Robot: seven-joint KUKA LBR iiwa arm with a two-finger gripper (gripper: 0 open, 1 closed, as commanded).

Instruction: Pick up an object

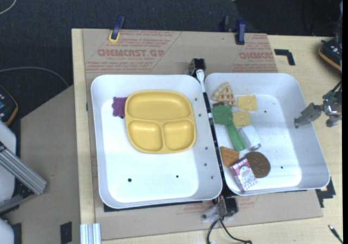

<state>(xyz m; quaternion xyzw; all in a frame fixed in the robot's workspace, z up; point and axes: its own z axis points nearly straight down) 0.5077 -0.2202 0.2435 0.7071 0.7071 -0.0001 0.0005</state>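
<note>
Two shallow white bins are seen side by side on the bench (87,129), the left bin (109,177) in the centre-left of the frame and the right bin (304,145) in the centre-right. In the upper part of the left bin a yellow divided tray (160,120) is laid flat, and a small purple piece (118,106) is tucked against its left edge. The loose objects are gathered along the left side of the right bin: a waffle-patterned wedge (223,94) at the top, a pale yellow square (247,102) just to its right, a green object (228,124) with a long stem running down-right below them, an orange cracker-like piece (229,155) further down, and a brown round disc (258,164) beside a red and white packet (243,175) at the lower edge. The gripper (310,114) is seen at the right edge of the frame, above the right rim of the right bin and well apart from the objects. Nothing is held between its fingers; whether they are spread or pressed together cannot be told.
</note>
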